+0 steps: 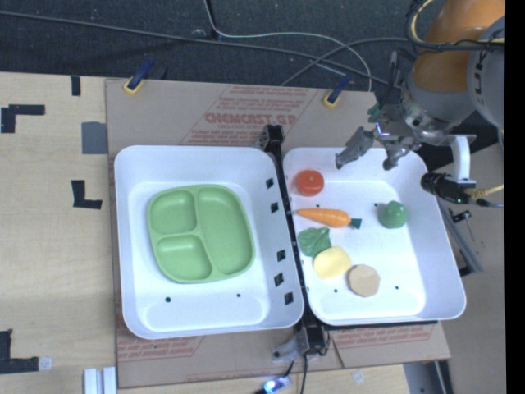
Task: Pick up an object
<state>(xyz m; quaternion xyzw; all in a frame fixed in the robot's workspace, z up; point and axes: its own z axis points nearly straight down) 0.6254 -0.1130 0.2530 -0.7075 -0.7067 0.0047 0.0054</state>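
Bright, even overhead light fills the scene. The two shallow white plastic bins point(205, 158) look nearly washed out, with soft, short shadows under the toy food. The glossy orange band point(463, 11) at far right shows slight blur; edges elsewhere are moderately sharp.

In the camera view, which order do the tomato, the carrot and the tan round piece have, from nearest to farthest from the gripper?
From the gripper:
1. Tomato, at the right bin's upper left.
2. Carrot, just below the tomato, mid-bin.
3. Tan round piece, near the bin's lower edge.
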